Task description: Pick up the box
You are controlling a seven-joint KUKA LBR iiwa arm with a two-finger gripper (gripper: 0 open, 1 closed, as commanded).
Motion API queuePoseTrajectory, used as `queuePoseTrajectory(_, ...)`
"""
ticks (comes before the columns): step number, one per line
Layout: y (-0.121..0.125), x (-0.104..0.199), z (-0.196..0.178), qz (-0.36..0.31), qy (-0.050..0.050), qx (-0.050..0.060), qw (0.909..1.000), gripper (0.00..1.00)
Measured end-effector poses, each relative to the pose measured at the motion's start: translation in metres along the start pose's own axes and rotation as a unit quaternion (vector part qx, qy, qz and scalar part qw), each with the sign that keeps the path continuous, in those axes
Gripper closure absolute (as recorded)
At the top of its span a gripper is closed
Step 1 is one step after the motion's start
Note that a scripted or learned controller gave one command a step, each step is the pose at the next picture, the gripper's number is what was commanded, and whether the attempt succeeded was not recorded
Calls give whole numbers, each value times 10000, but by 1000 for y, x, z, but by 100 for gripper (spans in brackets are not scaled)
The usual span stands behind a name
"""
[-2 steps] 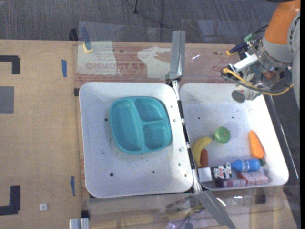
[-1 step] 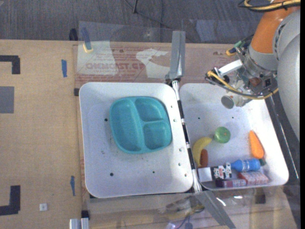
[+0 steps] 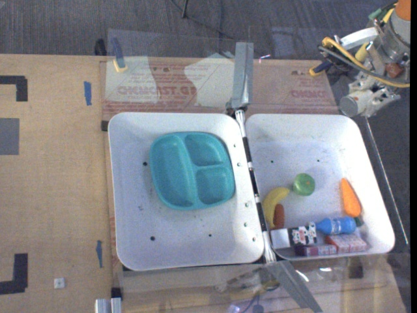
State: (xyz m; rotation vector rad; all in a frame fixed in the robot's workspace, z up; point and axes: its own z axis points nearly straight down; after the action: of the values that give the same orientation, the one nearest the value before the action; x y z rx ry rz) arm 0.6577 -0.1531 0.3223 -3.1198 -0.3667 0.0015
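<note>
Two white bins sit side by side on the bench (image 3: pixel 52 175). The left bin (image 3: pixel 130 233) holds a teal divided plate (image 3: pixel 192 169) near its centre. The right bin (image 3: pixel 326 142) holds a green round item (image 3: pixel 303 184) mid-bin, a banana (image 3: pixel 273 201) by its left wall with a small red-brown item (image 3: pixel 279 215) touching it, a carrot (image 3: pixel 350 197) by its right wall, a blue bottle (image 3: pixel 337 225) and, along the near edge, a box (image 3: pixel 329 244). The gripper (image 3: pixel 358 100) hangs above the bin's far right corner, outside the rim, apart from every item.
</note>
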Motion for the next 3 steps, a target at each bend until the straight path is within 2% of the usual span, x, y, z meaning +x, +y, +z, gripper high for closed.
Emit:
queuePoseTrajectory(1,69,-14,-62,-150,-1,-2,9999,100)
queuePoseTrajectory(2,64,-11,-72,-192,-1,-6,9998,100)
queuePoseTrajectory(3,65,-19,32,-1143,-6,13,9934,100)
